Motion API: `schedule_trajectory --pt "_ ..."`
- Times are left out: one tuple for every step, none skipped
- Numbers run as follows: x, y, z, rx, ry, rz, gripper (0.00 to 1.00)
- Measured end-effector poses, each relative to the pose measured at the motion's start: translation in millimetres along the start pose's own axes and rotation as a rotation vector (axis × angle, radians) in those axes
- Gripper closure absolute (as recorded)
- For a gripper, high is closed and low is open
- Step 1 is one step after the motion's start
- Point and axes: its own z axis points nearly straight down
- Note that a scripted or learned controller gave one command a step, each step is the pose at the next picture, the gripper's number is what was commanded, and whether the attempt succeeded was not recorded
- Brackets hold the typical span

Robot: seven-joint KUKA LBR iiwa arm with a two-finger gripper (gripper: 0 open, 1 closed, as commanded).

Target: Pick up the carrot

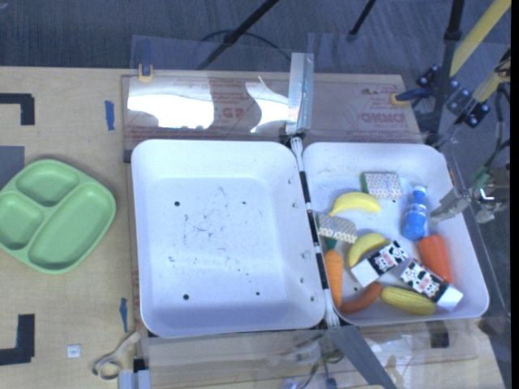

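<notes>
1. The carrot point(334, 272) lies in the right bin point(464, 241), hard against the divider between the two bins, at the bin's near-left corner. It runs lengthwise along the divider, with its fatter end away from the bin's near rim, as far as I can judge.
2. The gripper point(451, 206) hangs at the far-right side of that same bin, just beside the blue bottle point(415, 214). A pale metal finger slants down there, but I cannot tell whether the claw is apart or together.
3. To do this well, I reckon the arm must cross the whole bin to the divider side and come down with its fingers straddling the carrot across its width.
4. The wall is the trouble: one finger has little room between carrot and divider.
5. A brownish sausage-like toy point(359, 298) curves right up against the carrot's near end, and a checked packet point(338, 228) sits just beyond its far end, so the middle of the carrot looks the cleanest place to grasp.
6. A second orange tapered toy point(435, 256) lies across the bin from the carrot, near the gripper; it could be mistaken for the target.
7. The carrot looks smooth, hard plastic, tapered and round, likely to roll or slip under a loose pinch. The bin is glossy white with scuffed marks.
</notes>
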Motion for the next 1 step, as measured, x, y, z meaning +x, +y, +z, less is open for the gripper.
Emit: schedule_trajectory --pt "5.7 105.7 89.5 -0.003 -0.001 -0.171 0.0"
